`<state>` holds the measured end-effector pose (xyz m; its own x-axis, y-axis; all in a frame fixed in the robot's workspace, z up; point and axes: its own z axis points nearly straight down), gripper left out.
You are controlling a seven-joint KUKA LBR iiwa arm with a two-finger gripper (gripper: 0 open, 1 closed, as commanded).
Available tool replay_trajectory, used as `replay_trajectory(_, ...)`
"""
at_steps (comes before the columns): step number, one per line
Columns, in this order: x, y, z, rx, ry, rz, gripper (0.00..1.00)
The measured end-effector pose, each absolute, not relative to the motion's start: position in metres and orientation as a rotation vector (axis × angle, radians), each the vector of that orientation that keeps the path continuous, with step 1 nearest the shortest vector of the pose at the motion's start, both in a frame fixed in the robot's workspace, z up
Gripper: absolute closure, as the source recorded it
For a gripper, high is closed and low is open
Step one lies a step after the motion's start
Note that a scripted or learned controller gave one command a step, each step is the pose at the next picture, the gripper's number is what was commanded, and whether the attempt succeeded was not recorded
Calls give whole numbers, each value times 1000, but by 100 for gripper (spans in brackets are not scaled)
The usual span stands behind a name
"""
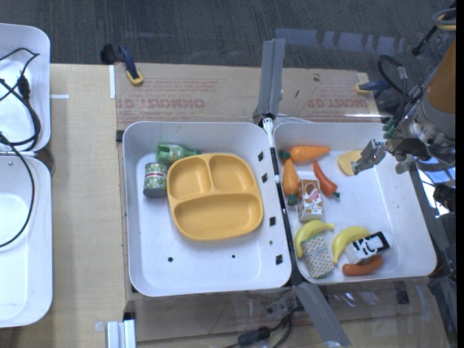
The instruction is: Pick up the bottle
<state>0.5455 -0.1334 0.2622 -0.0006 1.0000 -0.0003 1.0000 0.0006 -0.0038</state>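
Nearest you, along the front of the right bin point(406, 216), you have two bananas point(313, 232), a patterned pouch point(317, 257), a black-and-white item point(371, 244) and a red sausage-shaped piece point(362, 267). Just behind them lies one small juice carton point(310, 199), then two carrots point(307, 152), one red pepper point(325, 179) and a yellow wedge point(349, 162) at the back.

In the left bin point(203, 267) you see one yellow divided plate point(214, 195) taking up the middle. Just beside its left edge sits one small can point(154, 179), and behind that lies the green bottle point(172, 152), on its side in the back-left corner, its neck near the plate's rim.

The gripper point(384, 155) hangs over the back of the right bin, well apart from the bottle; you cannot tell how its fingers are set, and nothing is visible between them.

Both bins rest on a wooden bench point(80, 194) with cardboard point(188, 100) behind. A white table point(22, 216) with black cables stands to the left, dark carpet point(181, 20) beyond.
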Motion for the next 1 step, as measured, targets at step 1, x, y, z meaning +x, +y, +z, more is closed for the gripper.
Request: replay_trajectory(1,536,-188,302,-2295,-2147,3,0)
